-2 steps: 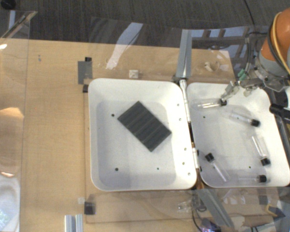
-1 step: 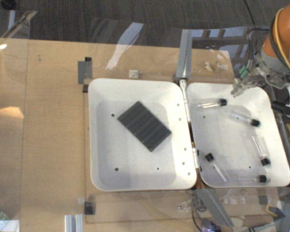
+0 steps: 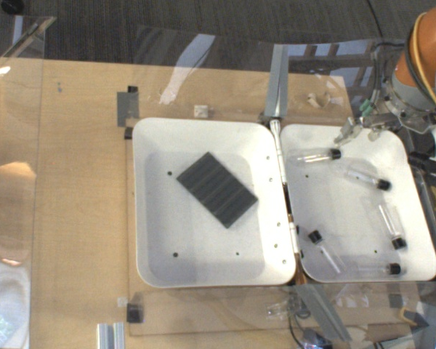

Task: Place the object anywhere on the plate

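From the overhead camera view, you see two white bins side by side. The left bin (image 3: 149, 195) holds a dark ribbed plate (image 3: 216, 189), lying flat and turned diagonally. The right bin (image 3: 414, 195), just beside the plate's bin, holds several clear tubes with black caps. Your nearest candidate is the tube (image 3: 316, 155) at the far edge nearest the plate. It looks light, stiff, slick and prone to rolling; grip it across mid-body. The gripper (image 3: 360, 118) hovers over the right bin's far rim; I cannot tell its state. Other tubes lie well apart from it.
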Motion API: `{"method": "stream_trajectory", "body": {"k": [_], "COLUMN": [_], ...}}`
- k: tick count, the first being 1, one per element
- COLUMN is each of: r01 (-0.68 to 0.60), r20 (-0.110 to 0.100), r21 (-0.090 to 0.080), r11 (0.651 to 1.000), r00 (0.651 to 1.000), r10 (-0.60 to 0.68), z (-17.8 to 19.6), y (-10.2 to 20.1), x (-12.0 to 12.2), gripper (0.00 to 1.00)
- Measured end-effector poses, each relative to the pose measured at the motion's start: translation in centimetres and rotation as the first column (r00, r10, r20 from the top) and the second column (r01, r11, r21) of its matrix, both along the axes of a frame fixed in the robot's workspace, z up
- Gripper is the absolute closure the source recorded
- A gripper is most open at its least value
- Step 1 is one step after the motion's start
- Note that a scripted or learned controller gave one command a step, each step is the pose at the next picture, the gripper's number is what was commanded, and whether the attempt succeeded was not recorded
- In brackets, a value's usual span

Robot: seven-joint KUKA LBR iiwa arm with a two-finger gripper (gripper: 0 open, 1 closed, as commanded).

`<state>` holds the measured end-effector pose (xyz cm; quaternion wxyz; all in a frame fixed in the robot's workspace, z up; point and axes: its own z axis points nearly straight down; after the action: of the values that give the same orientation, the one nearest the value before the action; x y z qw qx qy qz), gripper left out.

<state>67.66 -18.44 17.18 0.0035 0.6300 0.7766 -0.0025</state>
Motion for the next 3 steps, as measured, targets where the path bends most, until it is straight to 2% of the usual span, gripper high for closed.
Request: {"method": "stream_trajectory", "body": {"k": [1, 2, 3], "r01": [-0.004, -0.005, -0.009], "r20": [0.007, 0.007, 0.014], "r21": [-0.002, -0.002, -0.004], "r11": [1.0, 1.0, 1.0], "r00": [1.0, 1.0, 1.0], "r10": [0.004, 0.005, 0.009], "z": [1.3, 1.3, 2.5], "y": [0.1, 0.1, 0.2], "x": [0.2, 0.2, 0.4], "gripper": [1.0, 0.0, 1.0]}}
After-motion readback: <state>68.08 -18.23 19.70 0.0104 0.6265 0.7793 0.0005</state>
